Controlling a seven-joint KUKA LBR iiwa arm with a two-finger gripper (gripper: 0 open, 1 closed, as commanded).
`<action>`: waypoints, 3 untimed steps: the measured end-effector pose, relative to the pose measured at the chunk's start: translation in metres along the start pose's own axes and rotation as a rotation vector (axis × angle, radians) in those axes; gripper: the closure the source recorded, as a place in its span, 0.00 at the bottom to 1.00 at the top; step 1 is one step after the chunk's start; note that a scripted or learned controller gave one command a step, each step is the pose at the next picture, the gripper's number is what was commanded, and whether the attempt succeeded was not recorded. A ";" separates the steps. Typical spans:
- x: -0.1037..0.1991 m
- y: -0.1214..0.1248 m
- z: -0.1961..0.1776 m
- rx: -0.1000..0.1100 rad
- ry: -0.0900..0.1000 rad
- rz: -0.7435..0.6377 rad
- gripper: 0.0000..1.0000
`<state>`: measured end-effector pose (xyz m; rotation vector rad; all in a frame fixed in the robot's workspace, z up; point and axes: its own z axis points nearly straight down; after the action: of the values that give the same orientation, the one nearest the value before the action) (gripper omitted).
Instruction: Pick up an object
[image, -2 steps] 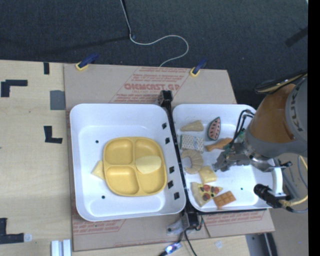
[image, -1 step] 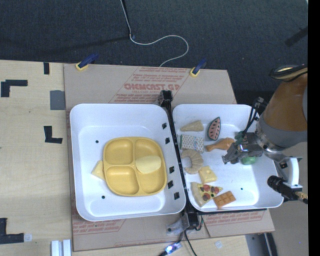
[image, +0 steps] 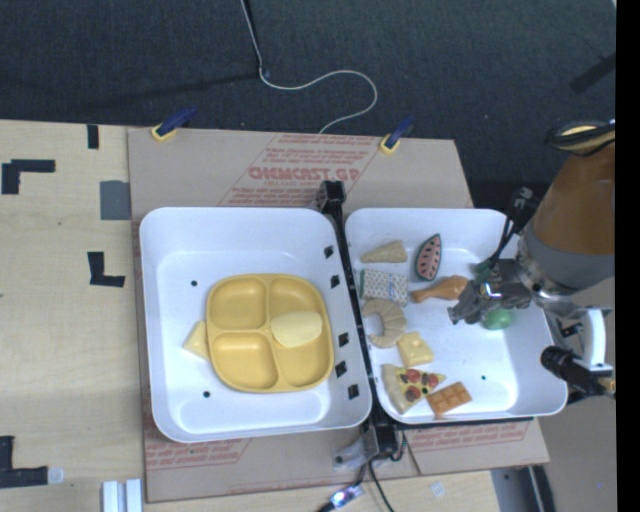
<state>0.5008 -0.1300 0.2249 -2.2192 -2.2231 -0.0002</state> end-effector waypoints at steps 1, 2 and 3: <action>0.016 0.045 0.007 -0.001 0.000 -0.003 1.00; 0.054 0.091 0.005 -0.001 0.001 -0.005 1.00; 0.064 0.131 -0.003 -0.002 0.000 -0.002 1.00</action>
<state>0.6318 -0.0659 0.2282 -2.2177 -2.2268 -0.0021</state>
